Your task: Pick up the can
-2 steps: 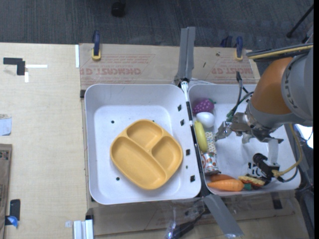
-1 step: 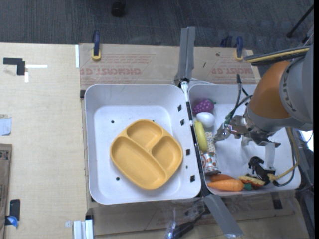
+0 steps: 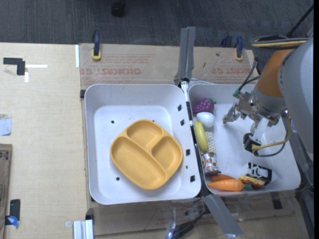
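Note:
The can lies on its side along the left wall of the right bin, with a pale patterned label and a reddish lower end. It rests between a yellow banana above it and an orange carrot below it. My gripper hangs over the upper middle of the right bin, to the right of and above the can and well apart from it. Nothing shows in its grasp.
In the right bin, purple grapes and a white egg sit at the upper left, and a black-and-white packet lies at the lower right. The left bin holds a yellow divided plate.

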`<action>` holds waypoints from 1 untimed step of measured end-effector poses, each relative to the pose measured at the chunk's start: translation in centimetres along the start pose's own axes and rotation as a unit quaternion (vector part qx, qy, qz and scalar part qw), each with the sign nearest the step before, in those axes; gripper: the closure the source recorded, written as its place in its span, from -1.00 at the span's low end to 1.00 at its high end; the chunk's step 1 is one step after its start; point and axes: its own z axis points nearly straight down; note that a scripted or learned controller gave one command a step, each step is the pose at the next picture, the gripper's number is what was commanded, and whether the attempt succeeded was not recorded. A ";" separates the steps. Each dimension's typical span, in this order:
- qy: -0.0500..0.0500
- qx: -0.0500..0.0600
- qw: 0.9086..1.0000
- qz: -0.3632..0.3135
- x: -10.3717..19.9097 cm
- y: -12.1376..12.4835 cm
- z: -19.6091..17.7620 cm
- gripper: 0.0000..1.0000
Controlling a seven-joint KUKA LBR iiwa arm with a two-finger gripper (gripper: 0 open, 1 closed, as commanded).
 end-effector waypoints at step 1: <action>0.000 0.000 0.993 0.116 -5.4 3.7 -11.4 -1.00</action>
